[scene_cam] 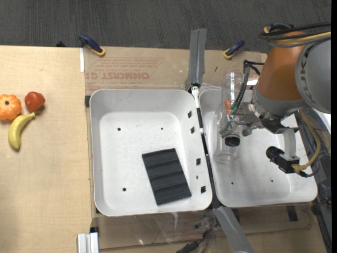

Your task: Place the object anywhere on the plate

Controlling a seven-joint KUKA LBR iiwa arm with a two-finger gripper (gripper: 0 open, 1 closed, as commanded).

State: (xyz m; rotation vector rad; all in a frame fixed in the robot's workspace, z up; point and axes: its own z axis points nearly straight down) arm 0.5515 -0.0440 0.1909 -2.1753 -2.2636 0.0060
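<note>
Eyes on the object (230, 88): a clear, see-through vessel at the left side of the right bin (274, 191), close to the wall the two bins share. It looks to run up and down the frame, its upper end near the bin's top rim, though the glassy outline is hard to trace. A small orange-red patch shows through or behind it; what that is, I can't say.

The tool (230, 136) sits right over the object's lower half, with the arm's orange band (279, 73) looming at the upper right. Whether the tool is apart, together or clamped on the vessel, I cannot tell, because the clear plastic and the dark wrist parts overlap. My read is that the arm is placed for a grasp or lift.

The plate (166, 176), a dark ridged slab, lies tilted in the lower middle of the left bin (105, 141), well apart from the object, so the carry must cross the shared wall leftward.

Out on the counter (47, 194), far left, a banana (17, 132) and two round fruits sit idle.
</note>
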